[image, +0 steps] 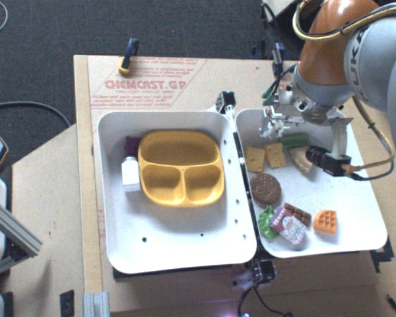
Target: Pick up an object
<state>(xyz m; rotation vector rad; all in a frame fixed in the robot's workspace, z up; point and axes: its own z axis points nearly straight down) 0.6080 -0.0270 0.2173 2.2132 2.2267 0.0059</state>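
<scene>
Upper right of the frame, gripper (275, 125) hangs over the right bin (356, 233) near crackers (265, 156); I cannot tell its state.

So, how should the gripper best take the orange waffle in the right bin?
Probably from straight above, closing on two opposite straight edges of the waffle. It lies flat on the bin floor, so only its edges offer a hold. Its right and far sides look free; the brown bar sits close on its left, so fingers across the near and far edges seem safer.
</scene>
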